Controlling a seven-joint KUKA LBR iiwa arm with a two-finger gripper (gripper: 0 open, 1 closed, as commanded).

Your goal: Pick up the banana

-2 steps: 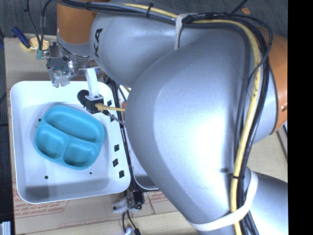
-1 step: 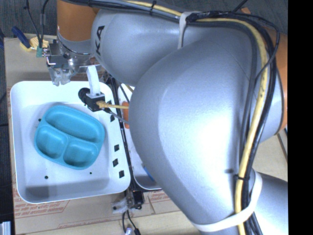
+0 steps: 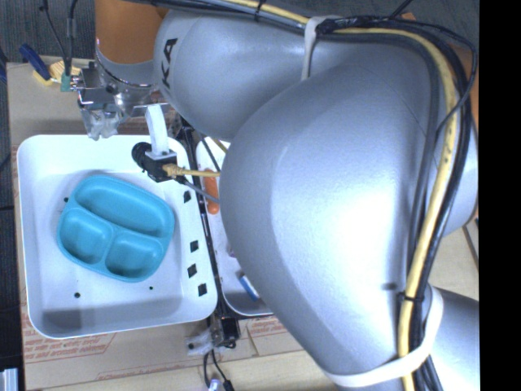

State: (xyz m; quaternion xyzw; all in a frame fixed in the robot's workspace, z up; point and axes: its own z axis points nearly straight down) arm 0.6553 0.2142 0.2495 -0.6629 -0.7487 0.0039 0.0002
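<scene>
You see the big grey arm [image 3: 326, 177] across most of the view. It comes in from the right and covers nearly all of the right bin [image 3: 234, 303]. Just a bit of that bin's white rim peeks out on the near side, under the arm.

The orange band [image 3: 122, 15] sits far off, at the left. Just below it, the gripper [image 3: 102, 120] seems to hang over the far rim of the left bin [image 3: 37, 218], a little left of the middle of that rim. It is small and shiny. You cannot tell if it is open or closed, or if it has hold of anything.

A blue plate [image 3: 116, 226] with three parts lies flat in the middle of the left bin. It is nearer to you than the gripper and apart from it.

Between the two bins, close to the arm, a small orange thing [image 3: 212, 194] pokes out. It is too hidden to name. A bit of something blue [image 3: 248, 287] shows in the right bin at the arm's edge.

You cannot tell where the banana is.
</scene>
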